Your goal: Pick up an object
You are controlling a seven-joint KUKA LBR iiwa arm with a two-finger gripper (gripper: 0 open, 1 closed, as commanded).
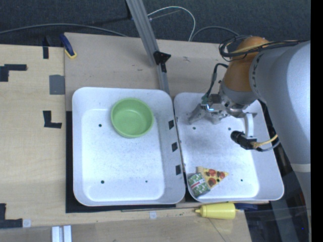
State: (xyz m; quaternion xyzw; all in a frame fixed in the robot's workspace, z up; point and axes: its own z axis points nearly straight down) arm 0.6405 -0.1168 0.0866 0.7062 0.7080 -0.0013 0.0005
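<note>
While low over the right bin (262, 183), tool (198, 116) empty, finger spread unclear.

A pale wooden bench (30, 150) marked with dark tape pieces (49, 119) fills the left. Beyond its far edge lies dark blue-grey floor (65, 6) — possibly carpet — crossed by thin cables (174, 11); a grey metal pole (144, 26) slants upward.

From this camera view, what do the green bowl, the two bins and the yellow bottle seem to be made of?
Green bowl: probably plastic, one even pale green with a soft matte look.
Left bin and right bin: likely moulded plastic, white with fine dark speckles and rounded rims.
Yellow bottle: seemingly plastic, smooth uniform yellow, lying outside the right bin's near edge; its finish is too small to judge further.
</note>
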